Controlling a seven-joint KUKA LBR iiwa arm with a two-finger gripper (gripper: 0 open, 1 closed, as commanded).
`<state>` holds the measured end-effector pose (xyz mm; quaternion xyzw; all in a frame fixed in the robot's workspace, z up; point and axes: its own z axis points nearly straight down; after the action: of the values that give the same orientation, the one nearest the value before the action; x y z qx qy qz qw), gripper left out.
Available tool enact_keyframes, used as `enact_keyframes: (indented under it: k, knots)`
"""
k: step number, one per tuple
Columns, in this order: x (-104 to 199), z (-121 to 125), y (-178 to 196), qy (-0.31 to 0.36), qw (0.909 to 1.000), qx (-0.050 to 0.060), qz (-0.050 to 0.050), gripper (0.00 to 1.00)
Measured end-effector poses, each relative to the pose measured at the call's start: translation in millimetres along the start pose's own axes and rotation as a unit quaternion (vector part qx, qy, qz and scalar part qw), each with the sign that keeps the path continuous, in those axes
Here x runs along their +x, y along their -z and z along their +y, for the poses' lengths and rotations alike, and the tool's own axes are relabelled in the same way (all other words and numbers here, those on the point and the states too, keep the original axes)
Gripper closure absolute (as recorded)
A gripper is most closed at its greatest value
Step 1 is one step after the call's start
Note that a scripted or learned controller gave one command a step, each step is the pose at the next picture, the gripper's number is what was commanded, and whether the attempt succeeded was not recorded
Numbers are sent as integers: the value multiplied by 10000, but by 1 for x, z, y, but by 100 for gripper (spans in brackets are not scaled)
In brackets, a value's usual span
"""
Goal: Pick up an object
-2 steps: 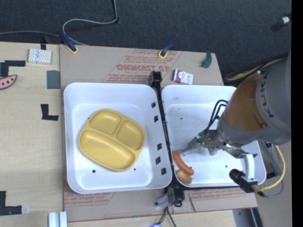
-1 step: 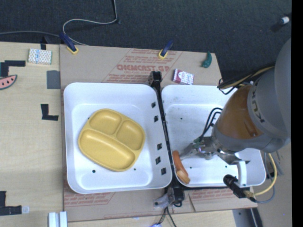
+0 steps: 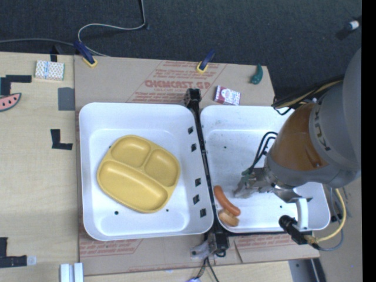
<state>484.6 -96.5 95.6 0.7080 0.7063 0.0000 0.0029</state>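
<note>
Hovering low in the right bin (image 3: 235, 122), the gripper (image 3: 245, 187) has its fingers just right of the hot dog.

Right bin: holds a hot dog (image 3: 226, 201) and a small bun-coloured piece (image 3: 229, 218) against the near-left corner; both lie just left of and below the fingers, apart from them as far as can be judged. Finger state: metal fingers point left and down, nothing visible between them; whether spread or closed cannot be told. Left bin (image 3: 94, 157): well left of the fingers, holds one yellow divided tray (image 3: 138, 173), lying flat, three compartments. Tabletop (image 3: 29, 157): both bins rest on cardboard (image 3: 170, 81).
</note>
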Motion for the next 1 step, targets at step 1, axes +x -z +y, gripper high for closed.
enact_keyframes:
  k: [1]
  knots:
    - [1, 0, 9, 1, 10000, 9, 8, 100]
